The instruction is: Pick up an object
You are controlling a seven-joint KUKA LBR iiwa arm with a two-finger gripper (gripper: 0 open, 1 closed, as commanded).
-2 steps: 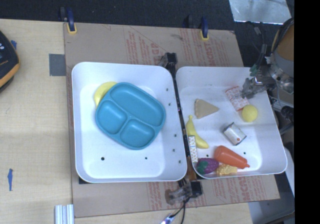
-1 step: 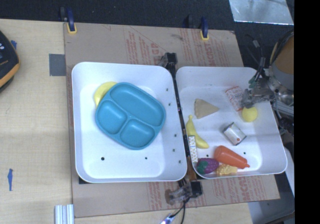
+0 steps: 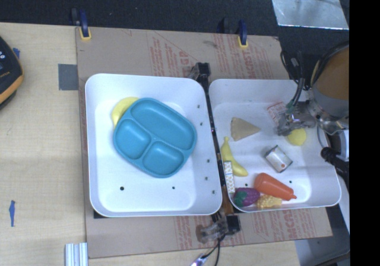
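Observation:
My gripper [image 3: 289, 122] hangs low over the upper right part of the right bin [image 3: 249, 92]. Just below and right of it lies a small yellow round object [image 3: 297, 136], close to the gripper tip; contact is unclear. Further objects lie in this bin: a tan wedge [image 3: 243, 129], a yellow banana [image 3: 231, 161], a small silver can [image 3: 278, 158], an orange carrot [image 3: 275, 186], a purple piece [image 3: 245, 197] and a yellow corn piece [image 3: 269, 202].
The left bin [image 3: 101, 187] holds a blue divided plate [image 3: 155, 136] resting over a yellow object [image 3: 122, 108]. The arm with its orange band [image 3: 334, 78] enters from the right above the right bin. A black and orange device [image 3: 7, 72] sits at the far left.

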